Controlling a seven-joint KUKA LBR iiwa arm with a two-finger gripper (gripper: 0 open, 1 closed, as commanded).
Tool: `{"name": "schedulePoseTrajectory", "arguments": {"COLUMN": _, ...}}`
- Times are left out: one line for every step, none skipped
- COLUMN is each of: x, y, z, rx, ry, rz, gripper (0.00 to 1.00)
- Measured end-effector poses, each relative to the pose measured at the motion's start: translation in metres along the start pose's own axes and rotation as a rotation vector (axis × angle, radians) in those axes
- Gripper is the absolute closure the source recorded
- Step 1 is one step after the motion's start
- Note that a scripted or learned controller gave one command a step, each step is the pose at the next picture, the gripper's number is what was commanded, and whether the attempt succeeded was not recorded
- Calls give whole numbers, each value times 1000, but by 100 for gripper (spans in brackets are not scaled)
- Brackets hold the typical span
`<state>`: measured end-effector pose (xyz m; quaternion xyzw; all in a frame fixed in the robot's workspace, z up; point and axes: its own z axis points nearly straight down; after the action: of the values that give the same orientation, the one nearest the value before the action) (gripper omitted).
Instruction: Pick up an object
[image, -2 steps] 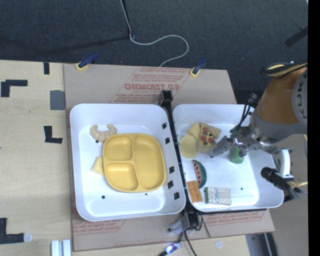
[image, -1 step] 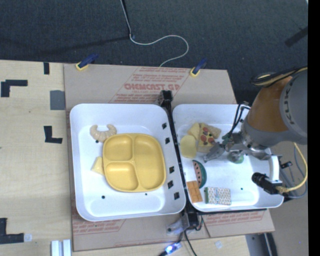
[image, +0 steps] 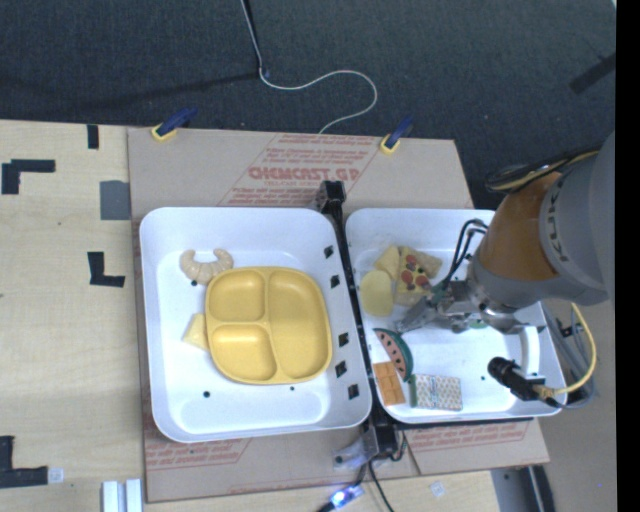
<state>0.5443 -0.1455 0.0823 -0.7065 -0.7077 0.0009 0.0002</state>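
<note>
My gripper is low in the right bin, near its middle, with the arm's orange band above it to the right. Just left of the gripper lie a pale yellow round piece and a pizza slice. The gripper's tip sits next to the pizza slice's lower edge; I cannot tell whether it touches it. A watermelon slice, an orange cracker and a speckled packet lie along the bin's front.
The left bin holds a yellow divided plate, a tan curved pastry and a yellow wedge. A black divider runs between the bins. A black cable fitting hangs at the right bin's front right.
</note>
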Motion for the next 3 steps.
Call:
{"name": "schedulePoseTrajectory", "arguments": {"x": 0, "y": 1, "z": -13, "rx": -2, "ry": 0, "rz": 0, "gripper": 100}}
{"name": "schedulePoseTrajectory", "arguments": {"x": 7, "y": -7, "z": -62, "rx": -2, "ry": 2, "rz": 0, "gripper": 100}}
{"name": "schedulePoseTrajectory", "arguments": {"x": 0, "y": -10, "z": -121, "rx": -5, "ry": 0, "rz": 1, "gripper": 100}}
